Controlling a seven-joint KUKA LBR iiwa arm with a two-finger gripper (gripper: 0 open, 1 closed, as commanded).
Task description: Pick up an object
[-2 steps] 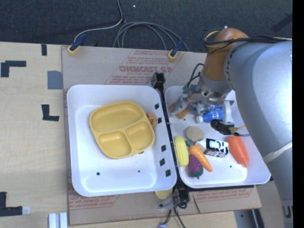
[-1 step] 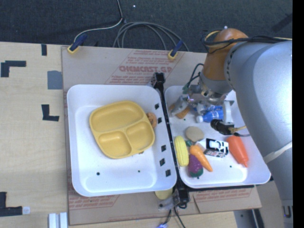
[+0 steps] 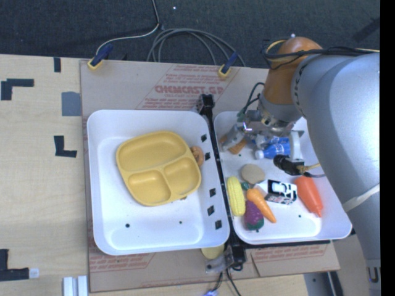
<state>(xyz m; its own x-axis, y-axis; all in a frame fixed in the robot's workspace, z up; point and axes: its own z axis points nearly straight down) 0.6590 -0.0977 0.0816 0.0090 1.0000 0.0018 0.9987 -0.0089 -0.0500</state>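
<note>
The gripper point(image 3: 244, 131) hangs low in the right bin point(image 3: 333, 230), above the beige stone-like piece point(image 3: 252, 174) — how wide it stands I cannot tell. That piece looks light, stiff, smooth — best taken across its narrow middle.

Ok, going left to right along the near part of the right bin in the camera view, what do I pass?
Corn cob → purple grapes → small carrot → black-and-white toy car → big carrot.
</note>
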